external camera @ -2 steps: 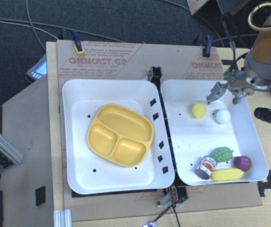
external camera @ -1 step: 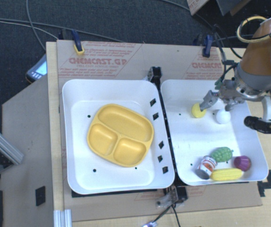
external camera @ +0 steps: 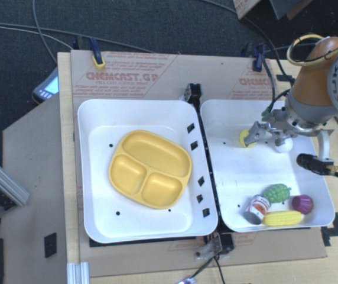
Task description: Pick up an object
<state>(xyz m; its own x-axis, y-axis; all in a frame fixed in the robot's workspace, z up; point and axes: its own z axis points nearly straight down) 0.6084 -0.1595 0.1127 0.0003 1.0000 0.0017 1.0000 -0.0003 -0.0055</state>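
Observation:
My gripper (external camera: 255, 135) is low in the right bin (external camera: 234, 170), near its back. A small yellow object (external camera: 244, 139) lies right at the gripper's tip, partly hidden by it; whether it is held I cannot tell. A small white round thing (external camera: 283, 146) sits just right of the gripper. At the bin's front right corner lie a small tin with a red label (external camera: 257, 209), a green knobbly item (external camera: 276, 193), a purple item (external camera: 302, 203) and a yellow corn cob (external camera: 283, 218).
The left bin (external camera: 95, 176) holds a yellow divided plate (external camera: 150, 168). A black divider with clips (external camera: 203, 158) runs between the two bins. The arm (external camera: 319, 81) comes in over the right bin's back right corner.

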